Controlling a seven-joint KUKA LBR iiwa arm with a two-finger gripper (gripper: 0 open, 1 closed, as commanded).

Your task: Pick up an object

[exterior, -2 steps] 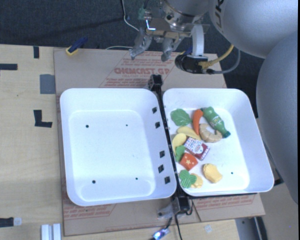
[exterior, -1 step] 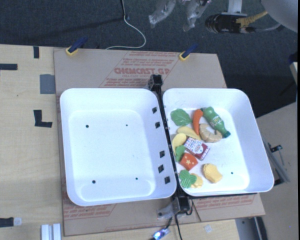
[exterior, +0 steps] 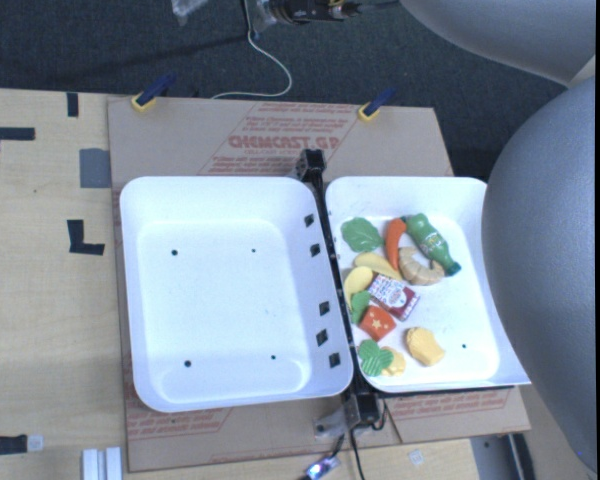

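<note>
Grey and big, the robot arm [exterior: 555, 168] fills the right side and the top right corner. You cannot tell how its gripper stands.

Under everything lies the wooden worktop [exterior: 40, 268], with a brown cardboard sheet [exterior: 270, 138] on it. Two white bins sit side by side on the cardboard. The left bin [exterior: 140, 368] is the wider one. The right bin [exterior: 475, 268] holds a small heap of toy food, bunched near the wall it shares with the left bin.

In that heap, a green bottle [exterior: 433, 243] lies tilted at the top, touching a tan bread piece [exterior: 417, 268]. Beside it are an orange carrot [exterior: 395, 236] and a green leaf [exterior: 360, 234]. Lower down lie a yellow banana [exterior: 372, 265], a red and white packet [exterior: 392, 295] and a red block [exterior: 377, 322]. Near the bottom are a yellow lump [exterior: 424, 346] and a green piece [exterior: 376, 358].
</note>
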